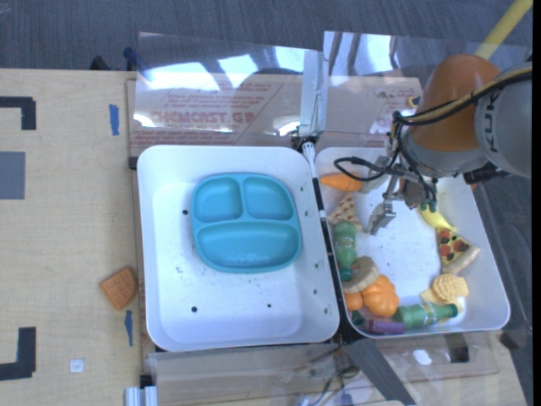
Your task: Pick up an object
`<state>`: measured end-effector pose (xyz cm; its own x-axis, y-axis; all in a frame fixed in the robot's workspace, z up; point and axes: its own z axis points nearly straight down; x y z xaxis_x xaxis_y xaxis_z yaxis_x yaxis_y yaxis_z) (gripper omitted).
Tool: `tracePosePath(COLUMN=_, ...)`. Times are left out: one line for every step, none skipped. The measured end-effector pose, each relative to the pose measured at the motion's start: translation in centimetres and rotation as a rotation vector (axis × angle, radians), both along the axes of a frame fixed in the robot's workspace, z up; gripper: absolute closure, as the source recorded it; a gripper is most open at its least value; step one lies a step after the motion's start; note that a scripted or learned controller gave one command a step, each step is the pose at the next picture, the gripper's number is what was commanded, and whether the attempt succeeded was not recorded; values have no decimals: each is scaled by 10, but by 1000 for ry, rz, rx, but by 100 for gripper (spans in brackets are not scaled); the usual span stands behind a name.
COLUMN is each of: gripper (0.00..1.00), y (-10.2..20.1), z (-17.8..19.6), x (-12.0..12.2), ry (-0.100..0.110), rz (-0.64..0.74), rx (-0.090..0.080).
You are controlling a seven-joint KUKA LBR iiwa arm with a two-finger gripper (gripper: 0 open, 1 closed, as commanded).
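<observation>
Over the right bin (494,299), the gripper (385,214) hangs above bare white floor with its fingers spread apart and nothing between them. Toy foods ring it: a carrot (342,183) near the upper left corner, a banana (435,219) just to its right, a pizza slice (456,252) below the banana, and a green bottle (427,315) along the lower wall beside an orange piece (378,296). Left of this, the left bin (165,294) holds a blue divided plate (245,222). A waffle-like piece (119,287) lies on the bench (59,227), outside both bins.
</observation>
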<state>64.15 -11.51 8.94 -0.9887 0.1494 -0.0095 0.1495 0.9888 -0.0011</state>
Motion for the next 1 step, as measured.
tracePosePath(gripper=0, y=6, z=1, x=-58, ry=-3, rz=51, rx=1)
